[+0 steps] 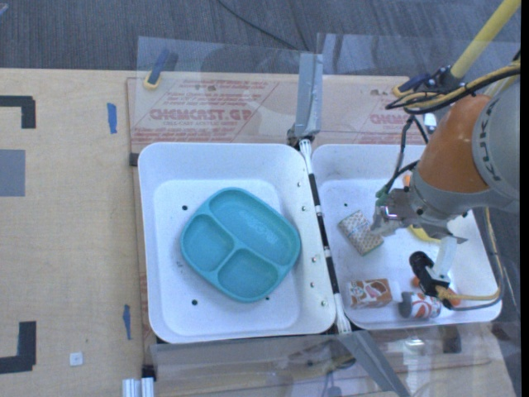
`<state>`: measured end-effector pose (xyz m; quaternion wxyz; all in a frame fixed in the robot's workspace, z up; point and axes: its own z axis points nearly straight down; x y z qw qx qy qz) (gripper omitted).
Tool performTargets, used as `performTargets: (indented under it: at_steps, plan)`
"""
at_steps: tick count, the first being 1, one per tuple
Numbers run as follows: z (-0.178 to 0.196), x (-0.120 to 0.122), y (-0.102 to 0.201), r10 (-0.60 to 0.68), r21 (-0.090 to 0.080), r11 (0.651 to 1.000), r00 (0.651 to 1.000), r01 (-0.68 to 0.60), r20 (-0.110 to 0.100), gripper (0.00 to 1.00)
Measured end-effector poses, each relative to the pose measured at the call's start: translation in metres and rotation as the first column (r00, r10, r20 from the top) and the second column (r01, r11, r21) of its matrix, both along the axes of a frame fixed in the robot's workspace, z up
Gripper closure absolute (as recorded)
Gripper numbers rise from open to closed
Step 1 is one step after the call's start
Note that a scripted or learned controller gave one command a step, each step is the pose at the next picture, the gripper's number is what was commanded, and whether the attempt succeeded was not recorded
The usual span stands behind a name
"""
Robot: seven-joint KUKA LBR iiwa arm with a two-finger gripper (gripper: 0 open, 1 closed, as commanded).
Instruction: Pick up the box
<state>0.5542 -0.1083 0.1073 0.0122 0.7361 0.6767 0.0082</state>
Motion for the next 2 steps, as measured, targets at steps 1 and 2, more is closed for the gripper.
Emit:
performTargets:
  at_steps: [1,2]
  plan:
    - [0.0,0.0,0.0,0.0,0.0,1.0,1.0,0.0,0.0,0.0]
    - [-0.011,0.061,0.011,0.044,0.0,0.999,0.999,-0.044,-0.01,0.0]
